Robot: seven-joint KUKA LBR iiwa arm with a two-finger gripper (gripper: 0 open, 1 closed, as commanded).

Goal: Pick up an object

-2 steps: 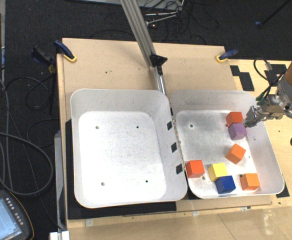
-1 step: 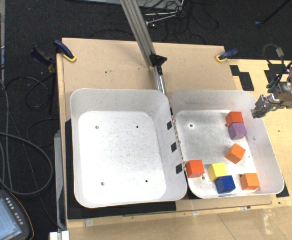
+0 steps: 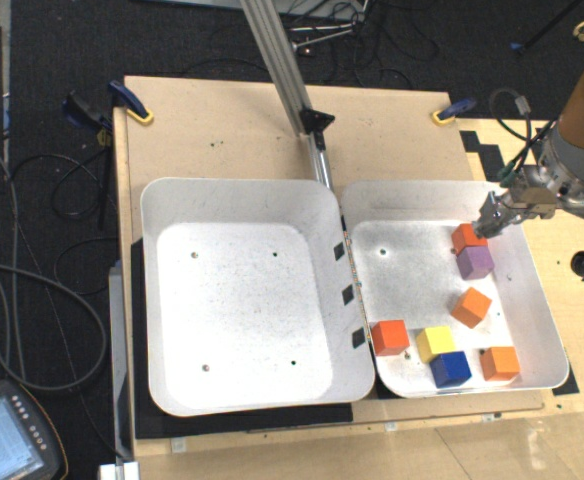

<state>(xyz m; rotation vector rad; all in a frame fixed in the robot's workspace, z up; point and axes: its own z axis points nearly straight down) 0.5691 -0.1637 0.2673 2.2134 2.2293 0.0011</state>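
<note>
The right bin [image 3: 532, 298] holds seven blocks. Along its lower edge lie an orange block [image 3: 390, 336], a yellow block [image 3: 434, 343], a blue block [image 3: 451, 368] touching the yellow one, and another orange block [image 3: 499, 363] at the lower right corner. A tilted orange block [image 3: 471, 306] sits alone mid-right. The left bin [image 3: 237, 293] lies just beside, its speckled floor showing four small dark holes. A grey metal pole [image 3: 277, 53] slants from the top of the frame down to the seam between the bins. The desk [image 3: 222, 128] is a tan board with blue-and-yellow clamps [image 3: 132, 103] at its upper corners; dark carpet and cables surround it, and a screen [image 3: 2, 438] shows at lower left.

The end effector [image 3: 492, 218] reaches in from the right over the upper right of the right bin. Its tip sits directly on the top orange block [image 3: 464, 236], which touches the purple block [image 3: 475, 260] below. Whether it is clenched or released cannot be told; the tip appears too small and dark.
</note>
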